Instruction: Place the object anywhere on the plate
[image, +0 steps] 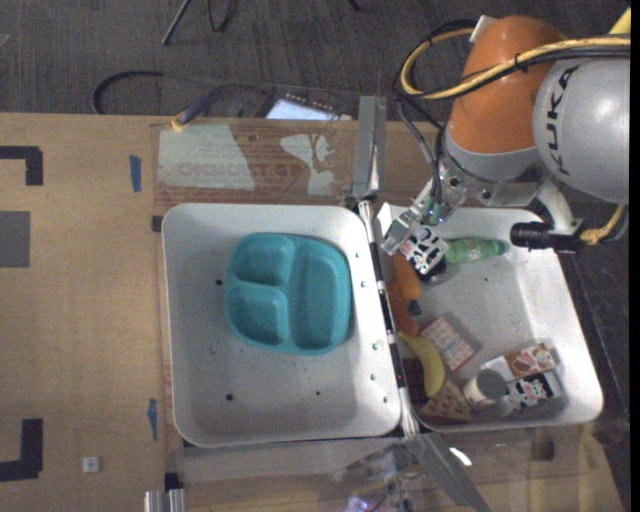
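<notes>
A teal divided plate (290, 292) lies in the left white bin (190, 390), with nothing on it. My gripper (416, 240) hangs over the far left corner of the right bin (570, 330), just right of the wall between the bins. A black-and-white patterned piece (430, 256) sits directly under it, and I cannot tell whether that is a held thing or part of the gripper. A green bottle (472, 248) lies just right of the gripper. An orange object (405, 285) lies just below it along the wall.
The right bin also holds a banana (431, 364), a small printed box (448, 342), a grey can (490, 384), cow-print cartons (530, 376) and a tan wedge (446, 404). The grey arm with its orange band (500, 80) reaches in from the upper right.
</notes>
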